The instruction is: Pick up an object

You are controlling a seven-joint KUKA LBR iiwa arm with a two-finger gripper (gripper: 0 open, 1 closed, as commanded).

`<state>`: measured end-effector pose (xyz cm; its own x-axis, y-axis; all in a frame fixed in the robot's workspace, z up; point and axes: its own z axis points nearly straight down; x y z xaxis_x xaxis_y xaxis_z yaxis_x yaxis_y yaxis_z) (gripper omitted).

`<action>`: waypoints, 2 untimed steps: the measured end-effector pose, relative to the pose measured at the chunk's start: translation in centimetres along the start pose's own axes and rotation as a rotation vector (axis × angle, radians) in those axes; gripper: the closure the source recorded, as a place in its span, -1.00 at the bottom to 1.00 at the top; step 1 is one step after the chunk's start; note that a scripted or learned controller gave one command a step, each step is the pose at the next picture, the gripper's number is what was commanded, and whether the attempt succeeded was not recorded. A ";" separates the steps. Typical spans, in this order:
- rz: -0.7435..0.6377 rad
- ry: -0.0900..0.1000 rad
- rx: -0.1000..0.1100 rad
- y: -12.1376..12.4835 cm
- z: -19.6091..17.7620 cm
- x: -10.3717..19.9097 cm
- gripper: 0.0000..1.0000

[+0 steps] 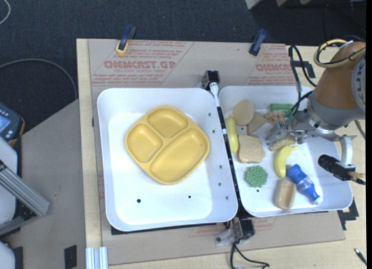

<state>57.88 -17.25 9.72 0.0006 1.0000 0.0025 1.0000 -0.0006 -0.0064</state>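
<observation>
The left bin [110, 163] has bare floor around a yellow divided plate [167, 144]. The right bin [343, 195] is crowded: a banana [282, 160], blue bottle [303, 182], green ball [256, 176] and bread slice [251, 149] lie close together. The claw [283, 133] sits low among them above the banana; its opening cannot be told. The tabletop [139, 64] sheet reads "CHEMCAST GP".

1. The hand [283, 136] sits low in the right bin [343, 201] — its fingertips too blurred to read.
2. The arm [343, 85] is cut off at the right edge.
3. A green item [281, 107] lies partly hidden behind cables.
</observation>
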 end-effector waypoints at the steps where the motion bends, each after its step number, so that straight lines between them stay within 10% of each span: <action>1: -0.001 -0.001 -0.002 0.0 1.3 0.1 -1.00; 2: 0.000 -0.002 -0.006 0.1 0.2 0.0 1.00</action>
<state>57.93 -17.23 9.56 0.0008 1.0000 0.0004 1.0000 -0.0008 -0.0001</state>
